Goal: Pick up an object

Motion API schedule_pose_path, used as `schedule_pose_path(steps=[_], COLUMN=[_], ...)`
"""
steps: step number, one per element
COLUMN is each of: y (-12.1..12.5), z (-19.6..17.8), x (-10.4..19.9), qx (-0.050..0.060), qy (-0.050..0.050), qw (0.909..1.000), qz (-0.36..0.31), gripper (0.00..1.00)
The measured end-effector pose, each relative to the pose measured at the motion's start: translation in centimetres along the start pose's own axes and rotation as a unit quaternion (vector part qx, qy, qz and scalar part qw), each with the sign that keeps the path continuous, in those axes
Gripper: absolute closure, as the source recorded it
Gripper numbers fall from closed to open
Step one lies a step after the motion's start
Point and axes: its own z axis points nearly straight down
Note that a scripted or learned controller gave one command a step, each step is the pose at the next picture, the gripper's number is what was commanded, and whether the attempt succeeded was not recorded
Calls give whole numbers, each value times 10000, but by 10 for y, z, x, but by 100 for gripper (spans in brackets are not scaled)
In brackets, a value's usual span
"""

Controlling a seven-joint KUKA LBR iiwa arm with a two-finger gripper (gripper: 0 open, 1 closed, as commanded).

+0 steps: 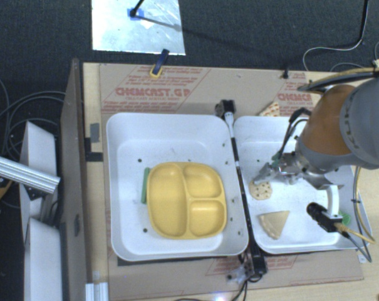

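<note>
In the right bin lie a round speckled cracker and, nearer the front, a tan wedge-shaped piece. My gripper hangs low over this bin, just above and behind the cracker, close to it; I cannot tell whether it touches. Nothing shows held in it. The left bin holds a yellow divided plate with a thin green strip along the plate's left side.
The grey arm with its orange band covers the right bin's far right side. A black divider runs between the two bins. Cardboard lies under the bins, and cables trail on the dark floor at the left.
</note>
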Motion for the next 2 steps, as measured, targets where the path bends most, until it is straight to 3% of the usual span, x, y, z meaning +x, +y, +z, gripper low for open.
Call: schedule_pose_path(steps=[1, 2], y=[106, 104], z=[1, 1], x=[-87, -37], qx=[-27, -1], qy=[-53, -37], qw=[10000, 10000], qz=[-7, -21], gripper=[0, 0])
